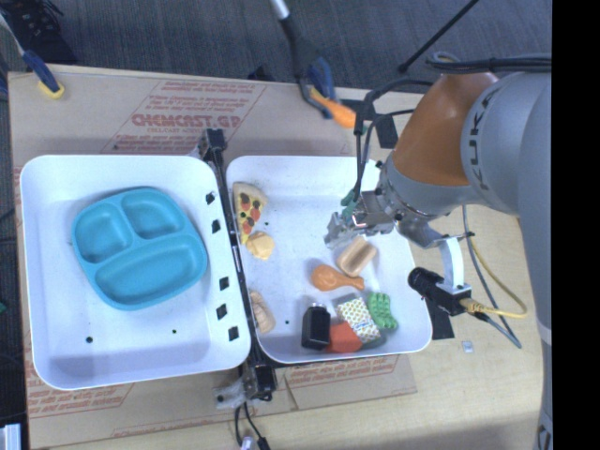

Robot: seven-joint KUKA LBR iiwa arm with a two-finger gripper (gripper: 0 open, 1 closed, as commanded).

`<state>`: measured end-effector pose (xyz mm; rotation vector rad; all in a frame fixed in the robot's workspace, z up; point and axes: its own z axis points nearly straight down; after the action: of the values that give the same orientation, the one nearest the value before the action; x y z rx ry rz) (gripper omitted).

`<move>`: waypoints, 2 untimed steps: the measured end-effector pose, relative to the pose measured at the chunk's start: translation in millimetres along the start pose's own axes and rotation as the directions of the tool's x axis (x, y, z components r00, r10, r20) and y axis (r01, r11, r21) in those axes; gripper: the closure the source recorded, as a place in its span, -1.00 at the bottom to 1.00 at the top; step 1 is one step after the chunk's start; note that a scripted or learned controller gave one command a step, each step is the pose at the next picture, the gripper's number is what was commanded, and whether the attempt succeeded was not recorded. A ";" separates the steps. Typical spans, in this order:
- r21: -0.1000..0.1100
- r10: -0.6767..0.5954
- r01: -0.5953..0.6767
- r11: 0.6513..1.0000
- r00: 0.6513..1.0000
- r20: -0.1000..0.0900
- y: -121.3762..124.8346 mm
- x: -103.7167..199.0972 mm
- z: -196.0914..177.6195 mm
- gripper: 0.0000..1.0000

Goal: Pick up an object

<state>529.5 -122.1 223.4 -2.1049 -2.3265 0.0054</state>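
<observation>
My gripper (349, 232) hangs over the right bin (291, 181), its tip right above a tan bread-like piece (357, 255). Whether it touches that piece cannot be made out. Just left of and below it lies an orange drumstick-shaped toy (333, 277). A pizza slice (247, 208) and a small yellow piece (260, 246) lie by the bin's left wall. At the bin's front sit a black block (316, 326), a red piece (344, 338), a patterned packet (357, 316) and a green leafy toy (381, 310). A beige piece (260, 312) rests at the front left.
The left bin (47, 279) holds a blue divided plate (141, 247). A black divider with clips (223, 242) runs between the bins. The arm's grey and orange body (459, 139) overhangs the right bin's right edge, with cables trailing beside it.
</observation>
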 end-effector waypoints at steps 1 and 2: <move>0.001 0.000 0.000 1.000 1.000 -0.001 0.0 0.4 0.3 -1.00; -0.018 -0.115 0.116 0.993 0.993 0.009 46.4 -19.8 112.6 -1.00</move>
<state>577.0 -137.2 110.5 -1.9783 -2.4587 -0.0084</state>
